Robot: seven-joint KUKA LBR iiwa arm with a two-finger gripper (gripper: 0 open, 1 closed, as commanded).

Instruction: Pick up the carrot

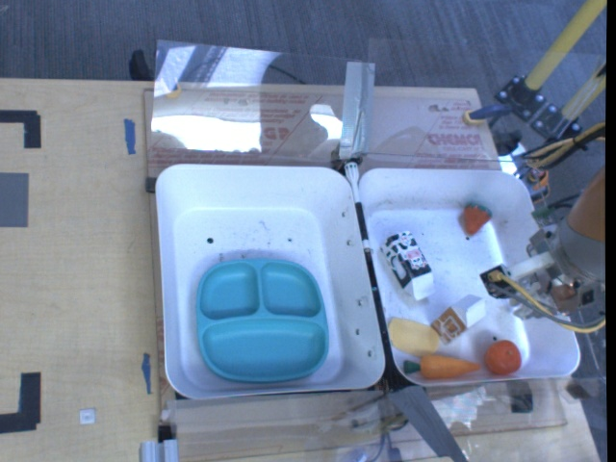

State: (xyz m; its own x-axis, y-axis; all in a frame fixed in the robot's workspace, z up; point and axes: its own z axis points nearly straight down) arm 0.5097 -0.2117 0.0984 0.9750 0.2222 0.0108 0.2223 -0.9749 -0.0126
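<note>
The carrot [447, 366] is orange with a green end and lies flat along the front wall of the right bin [435, 192], pointing right. My gripper [541, 293] hangs over the right side of that bin. It is up and to the right of the carrot, well apart from it.
Around the carrot sit a round orange fruit [501, 356], a yellow piece [412, 335] and a small brown-and-white box [456, 320]. A black-and-white carton [408, 262] lies mid-bin and a strawberry [474, 218] at the back. The left bin [192, 200] holds a blue divided plate [262, 318].
</note>
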